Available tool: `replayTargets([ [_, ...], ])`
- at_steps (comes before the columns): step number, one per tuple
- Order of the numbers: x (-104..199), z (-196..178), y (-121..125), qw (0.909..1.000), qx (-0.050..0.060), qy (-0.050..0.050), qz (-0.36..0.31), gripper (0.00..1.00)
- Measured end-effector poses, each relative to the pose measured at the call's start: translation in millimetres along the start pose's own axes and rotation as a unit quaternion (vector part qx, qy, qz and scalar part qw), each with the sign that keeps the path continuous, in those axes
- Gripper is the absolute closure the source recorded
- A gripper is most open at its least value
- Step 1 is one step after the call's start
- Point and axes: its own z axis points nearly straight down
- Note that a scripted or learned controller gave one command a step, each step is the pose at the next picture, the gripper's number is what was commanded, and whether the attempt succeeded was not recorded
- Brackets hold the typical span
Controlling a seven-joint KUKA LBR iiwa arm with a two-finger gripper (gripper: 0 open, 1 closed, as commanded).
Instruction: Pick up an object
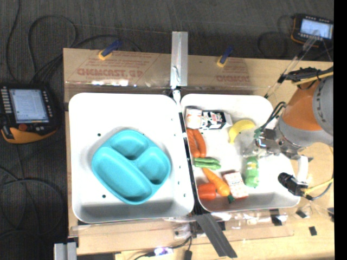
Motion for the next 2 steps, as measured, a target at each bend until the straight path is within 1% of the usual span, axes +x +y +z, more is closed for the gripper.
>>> replayTargets([
  [1,40.8,-28.1,55.6,0.9975,0.005,-0.001,-0.070,1.00],
  [2,110.1,-115.6,-5.9,0.9894,0.005,-0.002,-0.145,1.00],
])
